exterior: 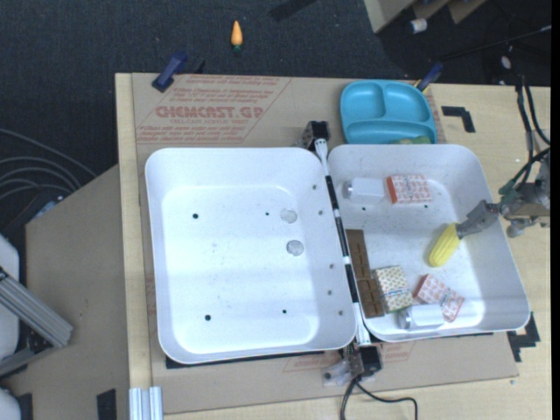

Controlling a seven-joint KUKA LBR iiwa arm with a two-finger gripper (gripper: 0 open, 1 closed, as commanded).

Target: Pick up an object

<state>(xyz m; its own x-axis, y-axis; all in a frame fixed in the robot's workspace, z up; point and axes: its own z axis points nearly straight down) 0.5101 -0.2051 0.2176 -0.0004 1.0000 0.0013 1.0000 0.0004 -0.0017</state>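
The right bin [490, 309] holds several items. A yellow corn-shaped toy [444, 245] lies right of its centre. At the back of this bin lies a white bottle with a red-and-white label [390, 189]. Toward the front are a patterned packet [391, 285], a red-and-white packet [440, 294] and a small white cylinder [423, 318]. My gripper [478, 220] reaches in over the bin's right rim, low and just up-right of the yellow toy, close to it. Nothing shows in its grasp.
The left bin [175, 234] has two small grey discs [292, 232] near its right side. A brown strip [363, 274] lies along the right bin's left wall. A blue divided tray [388, 112] stands behind the right bin. Cables hang at the far right.
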